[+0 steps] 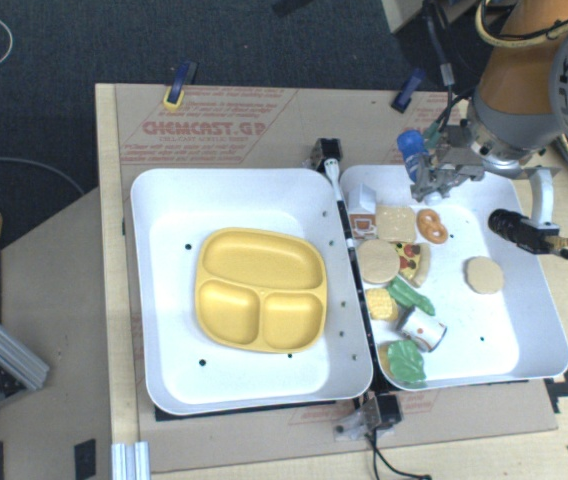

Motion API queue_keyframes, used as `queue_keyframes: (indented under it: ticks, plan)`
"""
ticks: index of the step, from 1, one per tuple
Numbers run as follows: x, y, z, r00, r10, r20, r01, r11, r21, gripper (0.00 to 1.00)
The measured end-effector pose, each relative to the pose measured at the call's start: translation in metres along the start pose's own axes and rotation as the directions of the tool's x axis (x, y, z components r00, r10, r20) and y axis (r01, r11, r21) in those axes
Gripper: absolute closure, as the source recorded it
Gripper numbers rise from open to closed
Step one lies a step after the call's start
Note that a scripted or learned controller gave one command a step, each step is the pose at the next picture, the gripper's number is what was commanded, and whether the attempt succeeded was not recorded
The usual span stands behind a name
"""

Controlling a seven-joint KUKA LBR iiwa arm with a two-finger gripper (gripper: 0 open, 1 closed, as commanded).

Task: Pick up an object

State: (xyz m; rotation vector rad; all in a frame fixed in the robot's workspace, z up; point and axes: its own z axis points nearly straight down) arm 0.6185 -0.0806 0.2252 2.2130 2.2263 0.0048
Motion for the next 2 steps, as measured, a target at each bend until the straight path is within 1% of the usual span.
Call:
queue_keyframes:
  ticks: [1,2]
  plan:
    - [0.044,0.034,0.011,1.0,0.001,0.0,-0.001,1.0,-0.001,1.0]
    - [0.042,0.034,-0.011,1.0,0.005,0.001,-0.005,1.0,-0.002,1.0]
